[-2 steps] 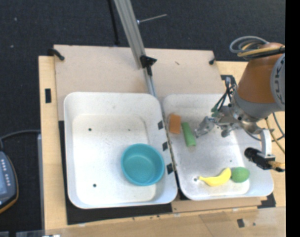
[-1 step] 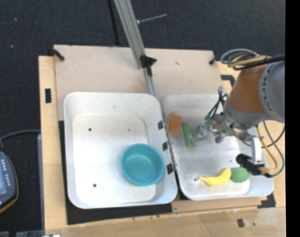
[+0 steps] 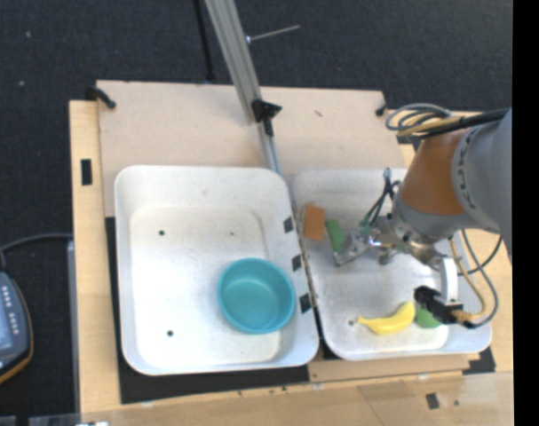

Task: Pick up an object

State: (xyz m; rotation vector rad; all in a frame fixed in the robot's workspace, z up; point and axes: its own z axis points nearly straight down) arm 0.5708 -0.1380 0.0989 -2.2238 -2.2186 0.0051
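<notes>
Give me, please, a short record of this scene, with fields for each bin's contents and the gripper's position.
left bin: teal bowl, near its right wall
right bin: orange block, green object, yellow banana, green item beside the banana
gripper: low over the right bin, close to the green object
grasp: cannot tell
</notes>
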